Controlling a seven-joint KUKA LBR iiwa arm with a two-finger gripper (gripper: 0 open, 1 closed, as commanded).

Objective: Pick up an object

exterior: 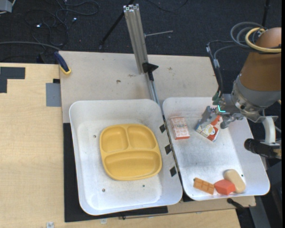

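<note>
My gripper (213,123) is low in the right bin (256,175), near its far end. It is open, with a grey finger on each side of a small red and white packet (213,131) that lies tilted on the bin floor. A pink and white box (180,127) lies to the left of it. At the near end of the same bin are an orange wafer (204,185), a red piece (224,187) and a tan bread-shaped piece (235,179), close together.
The left bin (85,175) holds a yellow divided plate (130,151). A metal post (137,37) rises behind the bins. Black clips (168,148) line the wall between the two bins. A wooden board (23,141) lies to the left.
</note>
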